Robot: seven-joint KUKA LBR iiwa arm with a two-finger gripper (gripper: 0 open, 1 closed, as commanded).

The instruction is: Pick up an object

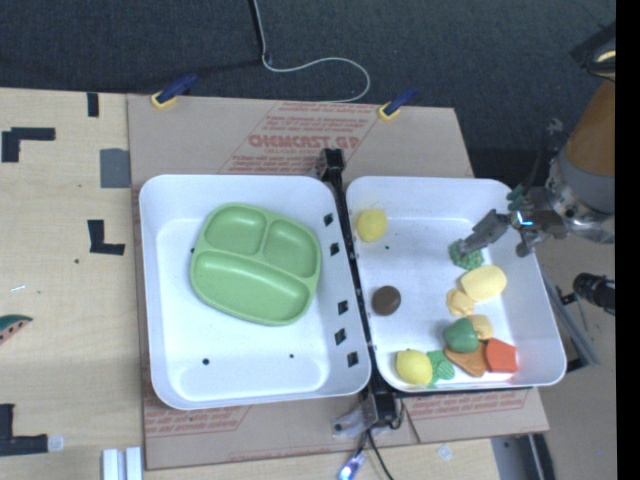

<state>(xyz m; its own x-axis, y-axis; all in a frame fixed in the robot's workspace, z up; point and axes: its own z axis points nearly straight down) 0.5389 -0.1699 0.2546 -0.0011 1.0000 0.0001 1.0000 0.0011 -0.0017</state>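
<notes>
We are seeing the hand reaching in from the right over the right bin, its grey fingers slanting down toward a small green piece near the bin's right side; whether the fingers are spread or closed we cannot tell, and nothing is showing between them. Just below the hand a pale yellow object is lying, with an orange block, a green-topped piece and a yellow lemon-like object crowding the near corner. A brown disc is sitting apart toward the middle, and a yellow ball is resting by the left wall. In the left bin a green divided plate is lying flat. On the cardboard sheet spread over the desk, red printing is running behind the bins (too blurred for us to read).
</notes>
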